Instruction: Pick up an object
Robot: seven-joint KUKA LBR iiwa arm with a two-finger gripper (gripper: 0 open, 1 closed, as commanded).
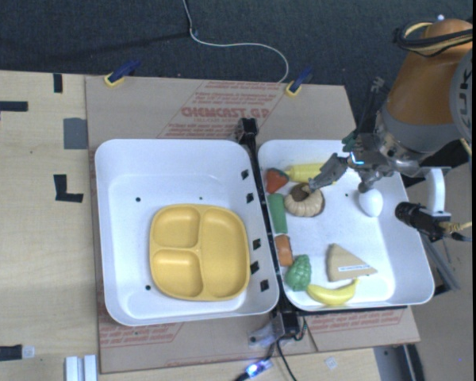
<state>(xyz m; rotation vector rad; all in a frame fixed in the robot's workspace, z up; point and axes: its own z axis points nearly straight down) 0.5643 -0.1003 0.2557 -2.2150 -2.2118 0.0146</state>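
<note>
My gripper [339, 186] hangs over the back of the right bin [404, 248], open, with nothing between its fingers. One finger [324, 173] slants down-left and ends over a tan ring-shaped pastry [304, 203]. The other finger [370, 181] stands just above a white egg [370, 203]. Behind the pastry lie a yellow piece [305, 170] and a red piece [276, 180]. Along the bin's left wall are a green cucumber [278, 211], an orange carrot [284, 249] and a green broccoli [299, 271]. A sandwich wedge [347, 262] and a banana [331, 294] lie at the front.
The left bin [123, 173] holds a yellow divided plate [199, 251]. The arm's orange band [432, 54] and grey wrist rise at the right, over the right bin's far corner. A black clip [247, 128] sits where the bins meet at the back.
</note>
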